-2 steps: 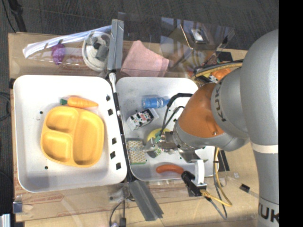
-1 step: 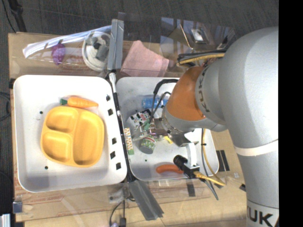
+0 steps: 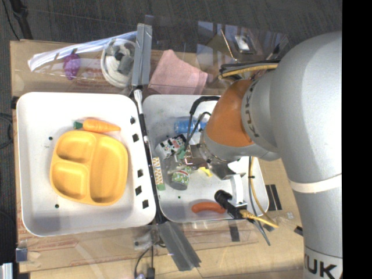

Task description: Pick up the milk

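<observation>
The milk (image 3: 171, 145) is a small carton with black and white patches, lying in the right bin (image 3: 168, 214) near its left wall. My gripper (image 3: 189, 157) hangs just right of and slightly below the carton, under the orange wrist band. It is close to the carton or touching it; which one I cannot tell. The arm's body hides the bin's right half.
A blue object (image 3: 182, 124) lies behind the milk. A green round item (image 3: 179, 179) and a red sausage-shaped toy (image 3: 207, 208) lie nearer the front. The left bin (image 3: 35, 214) holds a yellow divided plate (image 3: 90, 166) and a carrot (image 3: 100, 124). A pink cloth (image 3: 177, 73) lies behind the bins.
</observation>
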`<state>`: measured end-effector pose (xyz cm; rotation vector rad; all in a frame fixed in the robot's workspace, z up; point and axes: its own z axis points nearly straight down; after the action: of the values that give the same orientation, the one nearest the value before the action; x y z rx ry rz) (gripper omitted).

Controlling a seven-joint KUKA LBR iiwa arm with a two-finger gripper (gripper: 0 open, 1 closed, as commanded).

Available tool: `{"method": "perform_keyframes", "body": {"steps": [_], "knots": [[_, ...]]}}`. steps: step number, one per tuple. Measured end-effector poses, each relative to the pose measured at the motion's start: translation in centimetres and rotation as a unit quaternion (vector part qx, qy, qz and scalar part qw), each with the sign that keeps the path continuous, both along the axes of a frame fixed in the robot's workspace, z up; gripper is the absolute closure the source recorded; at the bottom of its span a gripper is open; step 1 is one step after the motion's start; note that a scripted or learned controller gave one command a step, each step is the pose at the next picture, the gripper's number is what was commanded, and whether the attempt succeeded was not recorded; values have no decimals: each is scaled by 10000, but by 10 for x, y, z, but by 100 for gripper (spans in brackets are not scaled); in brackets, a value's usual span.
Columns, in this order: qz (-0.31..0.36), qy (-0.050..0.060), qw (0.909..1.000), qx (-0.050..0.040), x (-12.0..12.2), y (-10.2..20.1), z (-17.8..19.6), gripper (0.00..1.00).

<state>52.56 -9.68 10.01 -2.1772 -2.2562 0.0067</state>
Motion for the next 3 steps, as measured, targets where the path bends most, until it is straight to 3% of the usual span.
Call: {"method": "perform_keyframes", "body": {"steps": [1,2,3], "knots": [[-18,-25,10000,-5,75,22,92,100],[596,2,9982,1,69,90,90,100],[243,-18,9997,-6,123,95,101,100]]}}
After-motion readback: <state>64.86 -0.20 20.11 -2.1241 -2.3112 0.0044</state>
